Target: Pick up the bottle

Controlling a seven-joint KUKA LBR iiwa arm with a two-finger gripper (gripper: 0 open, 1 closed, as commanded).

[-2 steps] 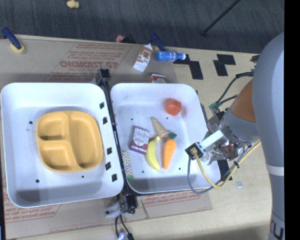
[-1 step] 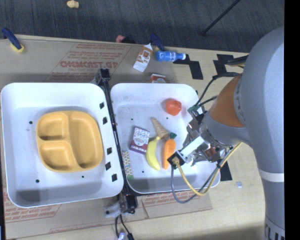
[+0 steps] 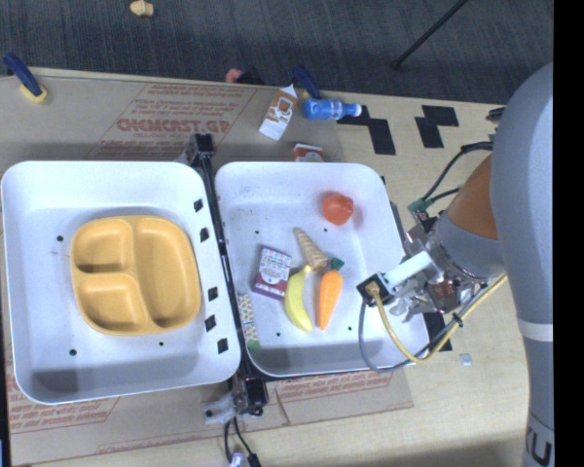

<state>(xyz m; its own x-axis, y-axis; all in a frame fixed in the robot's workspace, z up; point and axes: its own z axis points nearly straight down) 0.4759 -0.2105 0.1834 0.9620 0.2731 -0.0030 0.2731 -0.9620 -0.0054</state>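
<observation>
The bottle [image 3: 326, 109] is small and blue with a pale cap end, lying on its side on the bench behind the right bin [image 3: 370, 178], outside both bins. My gripper [image 3: 406, 298] hangs at the right bin's right rim, near its front corner, far from the bottle. A yellow cable loops below it. I see nothing held in it.
The right bin holds a red ball-like item [image 3: 338, 208], a cone [image 3: 311, 248], a banana [image 3: 298, 300], a carrot [image 3: 328, 298] and a purple packet [image 3: 272, 271]. A yellow divided plate [image 3: 136, 272] lies in the left bin. A small carton [image 3: 278, 113] lies left of the bottle.
</observation>
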